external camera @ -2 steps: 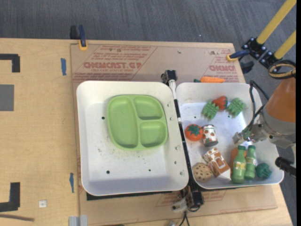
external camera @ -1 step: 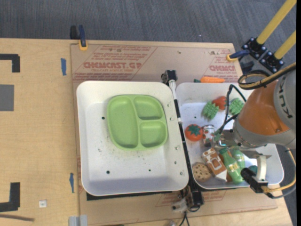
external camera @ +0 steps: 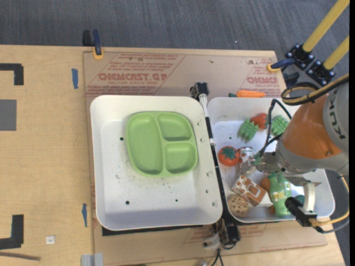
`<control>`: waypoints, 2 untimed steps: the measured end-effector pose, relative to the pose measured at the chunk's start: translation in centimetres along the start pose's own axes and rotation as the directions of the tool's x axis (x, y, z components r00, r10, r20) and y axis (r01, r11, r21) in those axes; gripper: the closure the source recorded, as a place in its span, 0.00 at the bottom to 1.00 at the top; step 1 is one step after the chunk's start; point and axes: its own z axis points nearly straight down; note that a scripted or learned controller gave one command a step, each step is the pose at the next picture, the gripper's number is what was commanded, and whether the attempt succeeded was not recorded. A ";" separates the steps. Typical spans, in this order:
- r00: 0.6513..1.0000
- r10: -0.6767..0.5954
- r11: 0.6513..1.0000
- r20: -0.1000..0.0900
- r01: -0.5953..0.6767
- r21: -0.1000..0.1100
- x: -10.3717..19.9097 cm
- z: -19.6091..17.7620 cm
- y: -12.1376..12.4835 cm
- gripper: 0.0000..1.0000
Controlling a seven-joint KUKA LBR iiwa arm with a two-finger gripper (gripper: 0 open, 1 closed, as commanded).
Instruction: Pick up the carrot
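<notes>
I see the carrot (external camera: 250, 93) lying outside the right bin (external camera: 227, 127), at its twelve o'clock, unreachable for now. My gripper (external camera: 256, 162) hovers over toys, finger spread unclear.

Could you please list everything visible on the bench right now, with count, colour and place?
Bins: two, white, side by side on the bench.
Divided plate: one, light green, in the left bin.
Carrot: one, orange, on the bench just behind the right bin.
Tomato: one, red-orange, right bin.
Leafy toy vegetables: two, green, right bin's rear.
Cookie: one, brown, right bin's front.
Bottle: one, green, right bin.
Clamps: two, blue and yellow, rear board edge.
Arm: one, grey with orange band, over the right bin.
Gripper: low among the toys.
</notes>
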 end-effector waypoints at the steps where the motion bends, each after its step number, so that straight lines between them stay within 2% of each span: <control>1: 0.998 0.063 0.997 -0.006 -0.062 0.045 -4.0 -12.5 6.9 0.00; 2: 0.969 0.248 0.968 0.002 -0.248 0.047 -1.0 -9.3 15.1 0.00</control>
